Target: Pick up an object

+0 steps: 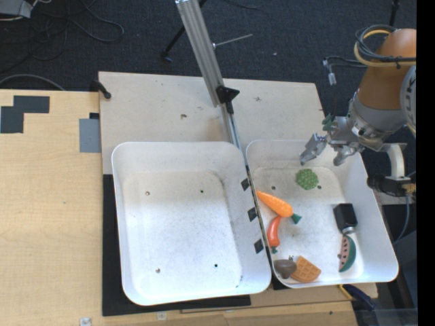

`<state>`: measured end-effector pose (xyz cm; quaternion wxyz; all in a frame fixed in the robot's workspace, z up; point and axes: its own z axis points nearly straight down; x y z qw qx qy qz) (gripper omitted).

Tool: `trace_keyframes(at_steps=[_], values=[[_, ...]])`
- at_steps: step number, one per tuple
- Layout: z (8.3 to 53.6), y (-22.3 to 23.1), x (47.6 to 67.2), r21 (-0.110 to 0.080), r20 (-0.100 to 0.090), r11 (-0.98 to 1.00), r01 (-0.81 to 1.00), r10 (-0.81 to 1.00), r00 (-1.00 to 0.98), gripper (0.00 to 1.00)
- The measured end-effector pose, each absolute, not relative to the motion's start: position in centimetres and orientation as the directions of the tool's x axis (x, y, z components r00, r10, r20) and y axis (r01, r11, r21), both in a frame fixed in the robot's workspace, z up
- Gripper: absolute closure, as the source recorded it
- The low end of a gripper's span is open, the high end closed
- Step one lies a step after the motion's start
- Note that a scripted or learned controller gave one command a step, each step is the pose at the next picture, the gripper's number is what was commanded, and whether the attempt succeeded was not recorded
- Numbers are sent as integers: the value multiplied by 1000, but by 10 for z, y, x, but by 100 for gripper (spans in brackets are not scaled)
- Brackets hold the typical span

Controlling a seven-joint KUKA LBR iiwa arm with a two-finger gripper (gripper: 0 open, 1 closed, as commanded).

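Observation:
My gripper hangs over the back of the right bin, its two fingers spread apart with nothing between them. Just in front of it and slightly left lies a green bumpy ball. Further forward lie an orange carrot, a red-orange pepper, a black block, a watermelon slice, a waffle-like piece and a brown lump.
The left bin sits beside the right one, parted by a rim with black clips. A slanted metal rail rises behind the bins. Light wooden boards cover the left.

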<state>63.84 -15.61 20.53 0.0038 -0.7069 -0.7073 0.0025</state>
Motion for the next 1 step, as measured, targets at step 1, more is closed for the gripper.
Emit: trace_keyframes(at_steps=[1], values=[[159, -150, 632, -7, 2, -1, 1000, 1000, 1, 0]])
